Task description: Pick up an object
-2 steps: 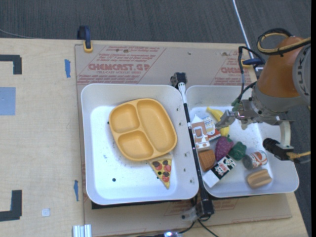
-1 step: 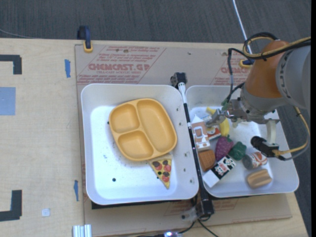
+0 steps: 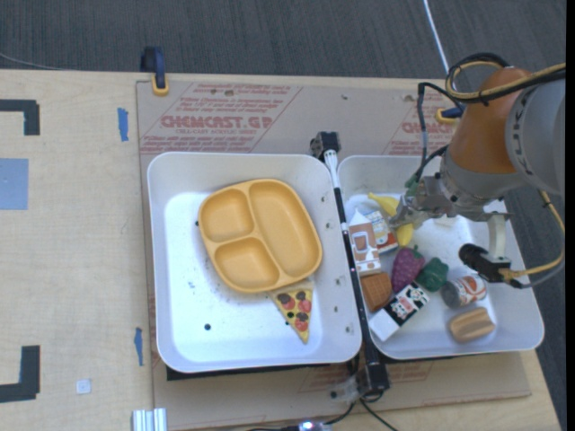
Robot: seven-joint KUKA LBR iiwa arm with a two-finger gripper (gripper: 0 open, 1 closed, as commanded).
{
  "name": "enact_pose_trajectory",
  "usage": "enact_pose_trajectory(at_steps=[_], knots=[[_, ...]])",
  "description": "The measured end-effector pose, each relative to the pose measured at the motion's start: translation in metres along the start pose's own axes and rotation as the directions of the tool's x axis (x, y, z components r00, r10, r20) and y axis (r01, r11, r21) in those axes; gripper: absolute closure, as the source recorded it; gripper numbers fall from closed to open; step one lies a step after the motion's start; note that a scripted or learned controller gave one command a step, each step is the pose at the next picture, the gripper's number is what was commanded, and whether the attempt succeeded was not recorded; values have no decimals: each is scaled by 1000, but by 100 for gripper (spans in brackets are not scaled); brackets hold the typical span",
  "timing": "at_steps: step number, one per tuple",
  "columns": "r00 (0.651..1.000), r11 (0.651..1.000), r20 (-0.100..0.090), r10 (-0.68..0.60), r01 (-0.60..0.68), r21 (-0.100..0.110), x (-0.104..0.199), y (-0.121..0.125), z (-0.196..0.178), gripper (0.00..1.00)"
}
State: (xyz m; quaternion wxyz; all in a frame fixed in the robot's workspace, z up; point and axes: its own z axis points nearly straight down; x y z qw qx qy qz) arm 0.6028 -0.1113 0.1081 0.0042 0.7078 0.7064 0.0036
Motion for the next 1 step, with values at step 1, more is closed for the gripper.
enact_pose_trajectory(at_steps=[1], knots=[[1000,1000,-1,-3,3,10,34,1,-77,100]])
